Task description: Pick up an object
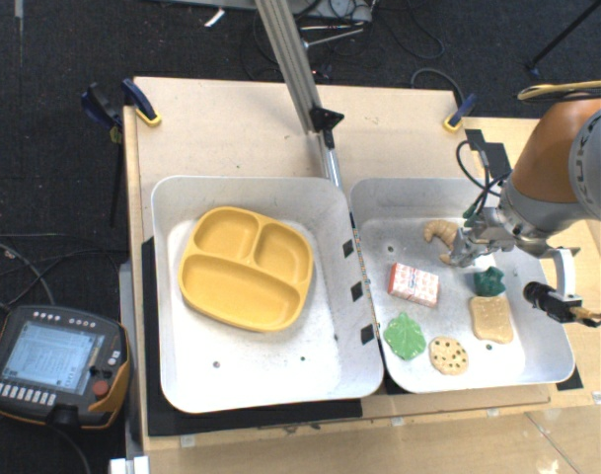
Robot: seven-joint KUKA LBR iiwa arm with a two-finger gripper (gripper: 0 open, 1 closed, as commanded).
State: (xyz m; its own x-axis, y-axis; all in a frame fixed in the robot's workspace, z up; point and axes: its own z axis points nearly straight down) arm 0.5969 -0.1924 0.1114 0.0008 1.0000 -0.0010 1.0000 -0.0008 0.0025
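Nothing looks picked up yet: the tool (465, 250) sits low in the right white bin (537, 368), just beside the small tan curved toy (441, 232); whether it is clenched or released I cannot tell. Five more single items lie there: one pink-and-white box (413, 283), dark green lump (489, 282), tan toast-like slab (491, 319), green leaf shape (406, 336), and round speckled cookie (447, 355). The left white bin (172, 363) carries one yellow divided plate (247, 267).

Even, bright overhead light; the white bins (251, 383) glare slightly, shadows are soft, the dark floor (53, 166) is dim, focus mildly soft.
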